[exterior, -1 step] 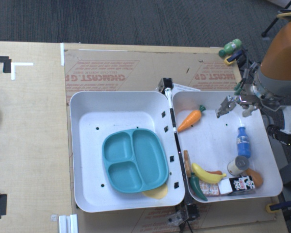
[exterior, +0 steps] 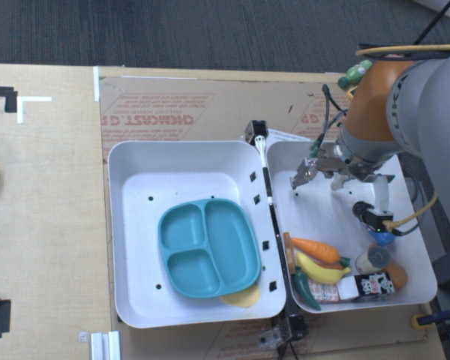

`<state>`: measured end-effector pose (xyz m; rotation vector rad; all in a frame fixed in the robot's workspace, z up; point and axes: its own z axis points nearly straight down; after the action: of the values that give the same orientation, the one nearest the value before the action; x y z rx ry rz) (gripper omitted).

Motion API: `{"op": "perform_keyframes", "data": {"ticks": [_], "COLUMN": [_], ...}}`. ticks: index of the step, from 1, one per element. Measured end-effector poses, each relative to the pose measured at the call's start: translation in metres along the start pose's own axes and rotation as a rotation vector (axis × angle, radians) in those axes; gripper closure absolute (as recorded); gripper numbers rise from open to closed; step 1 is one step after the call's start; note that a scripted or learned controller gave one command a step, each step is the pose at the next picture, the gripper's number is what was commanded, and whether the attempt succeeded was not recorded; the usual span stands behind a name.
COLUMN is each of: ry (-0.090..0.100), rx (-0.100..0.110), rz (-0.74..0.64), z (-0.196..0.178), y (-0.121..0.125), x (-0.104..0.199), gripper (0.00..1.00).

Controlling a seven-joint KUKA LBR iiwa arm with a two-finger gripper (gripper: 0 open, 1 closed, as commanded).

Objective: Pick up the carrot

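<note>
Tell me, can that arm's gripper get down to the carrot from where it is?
Probably yes: the carrot lies uncovered on top in the right bin, though a banana presses close beside it; the gripper hovers above.

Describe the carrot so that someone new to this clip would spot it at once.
Start at the right-hand white bin and look to the heap of items along its near edge. The carrot lies at the top left of that heap, just inside the wall shared with the other bin. It is the orange tapered piece, directly above the yellow banana and the green pepper.
</note>
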<state>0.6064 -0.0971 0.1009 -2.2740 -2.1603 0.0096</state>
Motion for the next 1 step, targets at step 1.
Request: {"op": "perform_keyframes", "data": {"ticks": [1], "ry": [0.001], "rx": [0.000], "rz": [-0.113], "z": [0.0136], "y": [-0.0662], "x": [0.0008], "gripper": [0.00]}}
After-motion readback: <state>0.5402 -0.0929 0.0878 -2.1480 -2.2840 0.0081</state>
